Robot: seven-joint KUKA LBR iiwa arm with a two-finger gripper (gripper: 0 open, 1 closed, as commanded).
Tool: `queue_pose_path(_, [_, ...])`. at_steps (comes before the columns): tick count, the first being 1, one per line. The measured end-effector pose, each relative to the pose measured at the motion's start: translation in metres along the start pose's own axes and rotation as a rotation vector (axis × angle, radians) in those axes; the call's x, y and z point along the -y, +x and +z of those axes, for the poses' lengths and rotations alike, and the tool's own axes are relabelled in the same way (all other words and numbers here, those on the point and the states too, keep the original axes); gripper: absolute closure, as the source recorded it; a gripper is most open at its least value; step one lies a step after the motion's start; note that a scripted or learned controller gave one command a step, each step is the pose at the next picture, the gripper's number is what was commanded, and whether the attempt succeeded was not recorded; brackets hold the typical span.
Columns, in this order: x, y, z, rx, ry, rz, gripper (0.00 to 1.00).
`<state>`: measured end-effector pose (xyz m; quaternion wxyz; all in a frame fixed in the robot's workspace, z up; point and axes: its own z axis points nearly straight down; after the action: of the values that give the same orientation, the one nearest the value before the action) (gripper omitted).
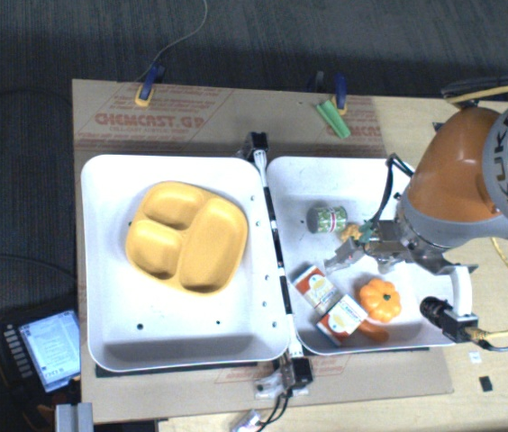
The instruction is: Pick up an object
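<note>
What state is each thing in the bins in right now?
Yellow tray: lying flat in the left bin, alone.
Jar: on its side in the right bin, apart from the rest.
Cartons: two, lying flat, touching each other.
Pumpkin: upright, stem up, beside the cartons.
Tool: low over the right bin, between jar and pumpkin, nothing seen held.

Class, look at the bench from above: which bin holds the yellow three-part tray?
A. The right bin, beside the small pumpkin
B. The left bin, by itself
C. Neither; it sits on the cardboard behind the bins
B: the yellow tray lies alone in the left bin.
</note>
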<state>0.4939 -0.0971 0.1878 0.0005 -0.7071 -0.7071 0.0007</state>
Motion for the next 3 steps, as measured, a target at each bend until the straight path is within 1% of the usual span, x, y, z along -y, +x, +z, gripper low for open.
queue_pose_path(1, [-0.049, -0.004, 0.099, 0.001, -0.008, -0.001, 0.0])
queue_pose_path(2, [-0.05, -0.004, 0.088, 0.002, -0.013, 0.001, 1.0])
queue_pose_path(3, [-0.05, -0.004, 0.088, 0.002, -0.012, 0.0, 0.0])
